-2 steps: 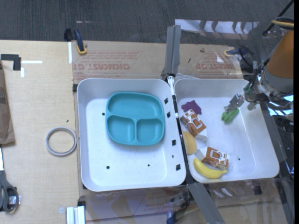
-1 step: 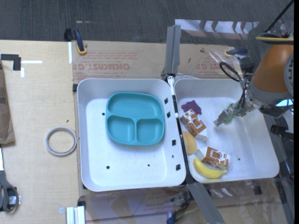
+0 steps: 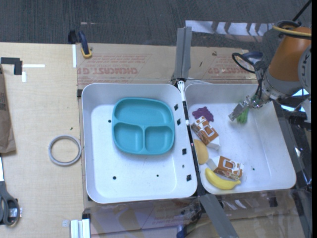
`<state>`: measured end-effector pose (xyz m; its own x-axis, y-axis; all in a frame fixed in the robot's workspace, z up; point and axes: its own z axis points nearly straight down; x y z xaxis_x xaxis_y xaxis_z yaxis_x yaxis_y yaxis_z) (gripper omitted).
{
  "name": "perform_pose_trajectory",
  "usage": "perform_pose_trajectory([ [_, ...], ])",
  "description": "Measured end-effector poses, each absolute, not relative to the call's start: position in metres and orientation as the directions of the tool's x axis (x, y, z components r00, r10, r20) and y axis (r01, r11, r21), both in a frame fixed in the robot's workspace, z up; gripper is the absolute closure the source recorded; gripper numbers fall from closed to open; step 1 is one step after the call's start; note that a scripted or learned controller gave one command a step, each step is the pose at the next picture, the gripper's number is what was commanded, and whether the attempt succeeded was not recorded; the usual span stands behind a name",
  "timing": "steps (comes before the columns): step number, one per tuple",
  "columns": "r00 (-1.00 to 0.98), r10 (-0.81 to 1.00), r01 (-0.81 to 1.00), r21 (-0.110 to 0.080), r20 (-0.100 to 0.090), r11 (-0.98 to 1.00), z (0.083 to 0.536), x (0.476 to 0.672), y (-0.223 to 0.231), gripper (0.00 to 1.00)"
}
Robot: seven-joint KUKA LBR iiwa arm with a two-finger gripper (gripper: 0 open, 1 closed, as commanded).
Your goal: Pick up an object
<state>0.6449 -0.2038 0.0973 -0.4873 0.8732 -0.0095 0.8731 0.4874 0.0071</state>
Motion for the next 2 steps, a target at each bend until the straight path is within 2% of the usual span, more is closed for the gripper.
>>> perform_pose_trajectory([
  [1, -0.487, 0.874, 0.873, 0.012, -0.015, 0.487, 0.1092, 0.6467, -0.2045, 1.0],
  [2, -0.486, 0.874, 0.874, 0.012, -0.014, 0.487, 0.1092, 0.6467, -0.2045, 0.0],
])
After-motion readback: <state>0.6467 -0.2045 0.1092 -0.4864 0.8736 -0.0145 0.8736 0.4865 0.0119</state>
